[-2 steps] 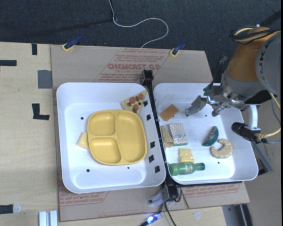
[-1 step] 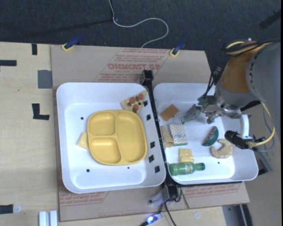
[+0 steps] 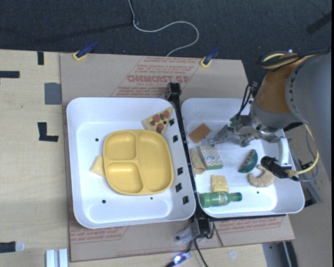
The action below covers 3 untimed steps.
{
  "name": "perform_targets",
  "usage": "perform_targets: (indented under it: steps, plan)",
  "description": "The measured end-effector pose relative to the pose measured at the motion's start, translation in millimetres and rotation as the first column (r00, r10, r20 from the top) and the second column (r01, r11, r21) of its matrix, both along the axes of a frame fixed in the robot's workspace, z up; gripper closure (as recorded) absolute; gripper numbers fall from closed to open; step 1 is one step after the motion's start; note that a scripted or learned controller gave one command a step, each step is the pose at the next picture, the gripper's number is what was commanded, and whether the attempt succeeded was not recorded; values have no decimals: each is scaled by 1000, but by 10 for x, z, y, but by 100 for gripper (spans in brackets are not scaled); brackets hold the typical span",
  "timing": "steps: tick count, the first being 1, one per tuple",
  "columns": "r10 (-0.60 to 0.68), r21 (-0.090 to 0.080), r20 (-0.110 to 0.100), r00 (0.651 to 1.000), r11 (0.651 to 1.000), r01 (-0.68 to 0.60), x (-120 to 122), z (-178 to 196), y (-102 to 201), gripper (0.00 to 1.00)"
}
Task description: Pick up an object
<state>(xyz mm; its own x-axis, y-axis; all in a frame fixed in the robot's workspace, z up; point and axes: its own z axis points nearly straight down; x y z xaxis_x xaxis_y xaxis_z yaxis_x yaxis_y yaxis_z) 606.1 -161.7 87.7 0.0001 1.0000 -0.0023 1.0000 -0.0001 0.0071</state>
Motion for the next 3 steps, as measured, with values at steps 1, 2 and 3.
perform_targets:
  steps: [1, 2, 3]
  plan:
    - [2, 1, 2, 1000, 1000, -2, 6, 109, 14, 100]
    - [0, 2, -5, 1000, 1000, 0, -61, 578, -30, 100]
    - [2, 2, -5, 1000, 1000, -2, -37, 1005, 6, 100]
